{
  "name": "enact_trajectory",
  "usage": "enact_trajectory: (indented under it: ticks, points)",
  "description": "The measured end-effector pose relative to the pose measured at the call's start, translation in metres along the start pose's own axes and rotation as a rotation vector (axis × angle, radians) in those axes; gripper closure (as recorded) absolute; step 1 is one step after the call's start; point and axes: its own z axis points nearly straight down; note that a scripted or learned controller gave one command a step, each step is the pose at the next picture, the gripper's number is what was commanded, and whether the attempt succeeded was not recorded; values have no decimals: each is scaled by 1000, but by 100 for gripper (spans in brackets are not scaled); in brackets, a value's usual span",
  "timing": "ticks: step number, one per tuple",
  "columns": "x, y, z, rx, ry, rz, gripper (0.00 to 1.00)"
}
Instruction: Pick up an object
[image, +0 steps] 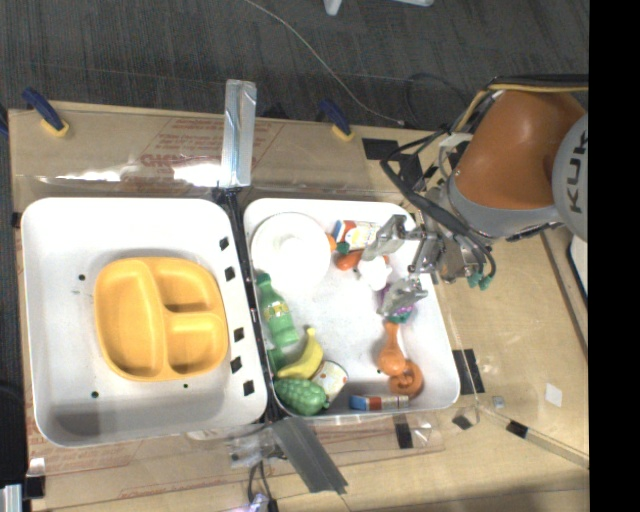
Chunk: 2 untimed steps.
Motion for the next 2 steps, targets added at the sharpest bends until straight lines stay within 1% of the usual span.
enact_trajectory:
  ticks: [1, 2]
  points:
    - [45, -11, 146, -2, 2, 213, 0]
    - [72, -4, 150, -2, -1, 344, 0]
